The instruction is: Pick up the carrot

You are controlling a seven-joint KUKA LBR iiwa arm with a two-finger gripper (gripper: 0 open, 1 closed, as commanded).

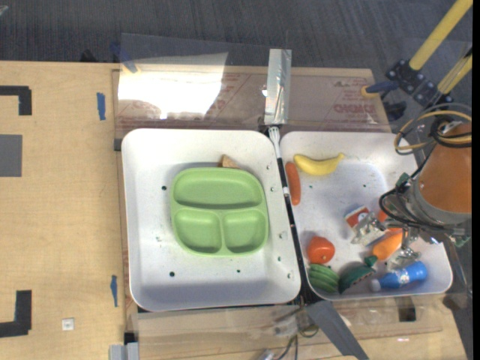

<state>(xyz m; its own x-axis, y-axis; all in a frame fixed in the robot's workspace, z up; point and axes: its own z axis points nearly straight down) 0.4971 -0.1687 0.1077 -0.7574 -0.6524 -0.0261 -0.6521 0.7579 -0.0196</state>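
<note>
arm [448, 182]: broad orange band, grey above | cables [411, 130]: thin black loops beside and below the band | gripper [386, 240]: small silvery metal parts under the band

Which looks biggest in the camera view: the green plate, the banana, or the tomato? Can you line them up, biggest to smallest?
1. green plate, by far the biggest
2. banana
3. tomato, the smallest: a small round shape, shorter than the banana is long
</note>
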